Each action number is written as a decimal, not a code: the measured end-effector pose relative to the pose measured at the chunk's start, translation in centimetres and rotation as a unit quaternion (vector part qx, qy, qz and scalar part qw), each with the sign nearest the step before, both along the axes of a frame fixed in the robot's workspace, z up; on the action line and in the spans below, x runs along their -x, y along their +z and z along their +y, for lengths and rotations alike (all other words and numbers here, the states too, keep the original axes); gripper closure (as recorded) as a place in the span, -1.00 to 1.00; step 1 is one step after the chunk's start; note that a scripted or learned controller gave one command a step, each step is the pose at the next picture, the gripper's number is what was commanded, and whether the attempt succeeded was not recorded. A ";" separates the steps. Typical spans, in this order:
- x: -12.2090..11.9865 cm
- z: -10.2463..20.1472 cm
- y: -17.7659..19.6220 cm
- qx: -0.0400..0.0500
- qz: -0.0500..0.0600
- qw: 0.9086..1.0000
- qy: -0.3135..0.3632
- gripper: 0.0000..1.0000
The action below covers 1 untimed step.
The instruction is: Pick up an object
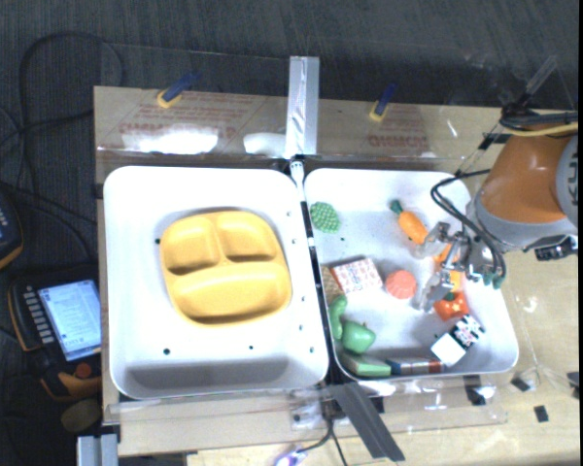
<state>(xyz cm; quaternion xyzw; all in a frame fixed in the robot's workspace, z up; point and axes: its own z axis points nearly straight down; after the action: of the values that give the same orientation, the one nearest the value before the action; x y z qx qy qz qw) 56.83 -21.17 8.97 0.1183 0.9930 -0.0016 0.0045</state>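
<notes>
Marker (415, 365) clear; gripper (443, 265) (fingers blurred) indistinct.

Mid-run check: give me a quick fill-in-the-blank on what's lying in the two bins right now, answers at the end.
1. The yellow divided tray lies in the ____ bin as the camera sees it.
2. The toy carrot has an orange body and a ____ top.
3. The gripper hangs over the ____ bin in the camera view.
4. The round ball near the divider is ____ in colour.

Missing words: left; green; right; green
</notes>
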 end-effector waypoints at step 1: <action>-3.7 2.9 0.0 -0.001 -0.002 0.998 -0.055 -1.00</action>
<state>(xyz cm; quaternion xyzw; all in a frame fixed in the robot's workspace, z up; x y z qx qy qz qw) 60.57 -18.30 8.95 0.1725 0.9850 -0.0004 0.0061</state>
